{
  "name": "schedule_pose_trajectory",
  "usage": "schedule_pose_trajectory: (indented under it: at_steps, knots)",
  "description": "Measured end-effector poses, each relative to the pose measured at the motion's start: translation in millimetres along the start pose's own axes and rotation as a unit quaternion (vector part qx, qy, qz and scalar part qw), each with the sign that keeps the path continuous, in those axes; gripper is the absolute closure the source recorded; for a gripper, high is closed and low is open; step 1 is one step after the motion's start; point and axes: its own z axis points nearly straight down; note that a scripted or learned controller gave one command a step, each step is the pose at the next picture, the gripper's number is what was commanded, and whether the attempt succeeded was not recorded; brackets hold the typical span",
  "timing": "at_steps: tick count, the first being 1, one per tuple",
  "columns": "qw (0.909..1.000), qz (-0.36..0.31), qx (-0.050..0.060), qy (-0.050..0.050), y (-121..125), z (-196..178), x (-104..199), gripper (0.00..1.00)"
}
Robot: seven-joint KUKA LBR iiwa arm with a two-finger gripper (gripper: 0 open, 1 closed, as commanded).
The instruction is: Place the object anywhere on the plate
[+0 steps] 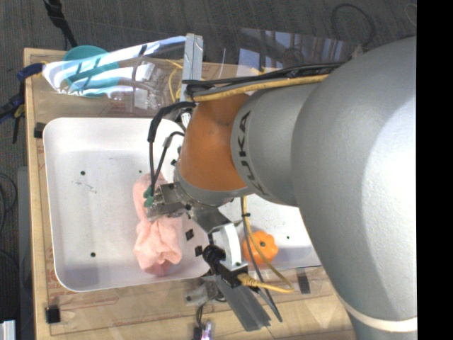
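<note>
Wooden tabletop (39, 105), two white bins. Left bin (78, 211): pink cloth (157, 243), directly beneath my jaws (164, 202). Orange object (259, 246) towards right. Jaw opening: cannot tell.

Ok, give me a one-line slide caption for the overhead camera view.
Grey and orange arm reaching over a pink cloth in the left white bin, with an orange object nearby.

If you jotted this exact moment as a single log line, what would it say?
arm: over left bin | gripper: at pink cloth, fingers hidden | orange object: right bin
</note>
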Motion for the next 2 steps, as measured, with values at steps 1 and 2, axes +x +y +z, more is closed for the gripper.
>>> schedule_pose_trajectory:
  at_steps: [1,2]
  knots:
    - [1.0,-0.004,-0.005,0.0,5,98,20,1.0]
    - [0.9913,-0.132,-0.002,-0.001,5,23,32,1.0]
